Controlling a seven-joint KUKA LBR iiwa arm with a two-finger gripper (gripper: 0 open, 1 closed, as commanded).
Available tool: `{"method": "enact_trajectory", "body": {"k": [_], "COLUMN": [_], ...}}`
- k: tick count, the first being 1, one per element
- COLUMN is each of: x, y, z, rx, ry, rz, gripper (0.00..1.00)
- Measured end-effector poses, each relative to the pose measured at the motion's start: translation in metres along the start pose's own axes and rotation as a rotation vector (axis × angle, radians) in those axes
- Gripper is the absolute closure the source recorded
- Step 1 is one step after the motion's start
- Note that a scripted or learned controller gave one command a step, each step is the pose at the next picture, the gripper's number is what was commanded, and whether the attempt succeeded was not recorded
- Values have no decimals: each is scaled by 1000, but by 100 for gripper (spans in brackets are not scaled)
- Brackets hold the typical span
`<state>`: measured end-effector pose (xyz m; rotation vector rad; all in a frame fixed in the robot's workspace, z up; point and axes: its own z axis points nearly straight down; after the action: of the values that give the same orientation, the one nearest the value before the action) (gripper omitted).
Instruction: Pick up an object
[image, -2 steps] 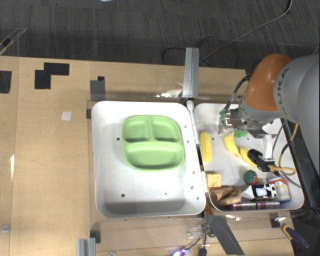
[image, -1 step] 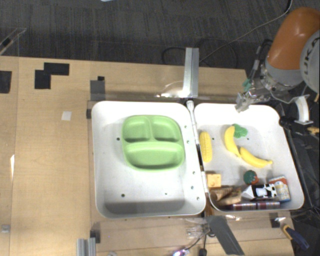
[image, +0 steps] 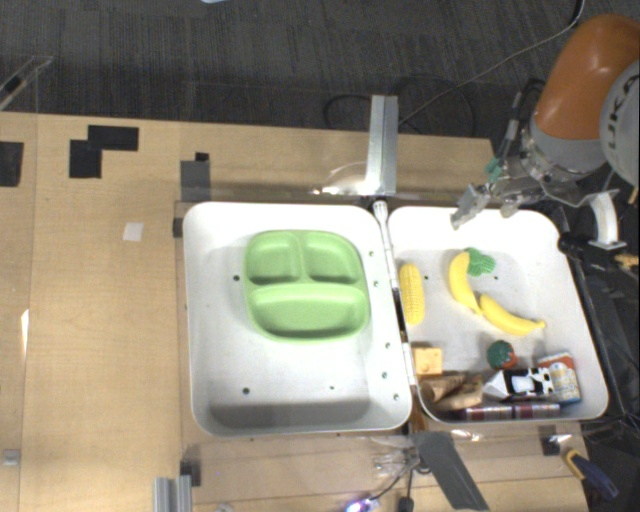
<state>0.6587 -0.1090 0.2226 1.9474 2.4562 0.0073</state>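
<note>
- Cartons and a marker (image: 520, 409) crowd the near edge of my right bin (image: 560, 250), by a banana (image: 510, 318), corn (image: 411, 292) and broccoli (image: 482, 263).
- Left bin (image: 215, 300): green divided plate (image: 305, 283).
- My gripper (image: 478, 203) hovers over the right bin's far rim, holding nothing; fingers' spread, I cannot tell.

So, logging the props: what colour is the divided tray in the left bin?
Light green tray, seen clearly in the camera view.
</note>
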Motion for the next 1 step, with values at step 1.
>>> {"method": "enact_trajectory", "body": {"k": [1], "x": [15], "y": [-14], "z": [125], "rx": [1], "ry": [1], "rz": [-157], "gripper": [0]}}
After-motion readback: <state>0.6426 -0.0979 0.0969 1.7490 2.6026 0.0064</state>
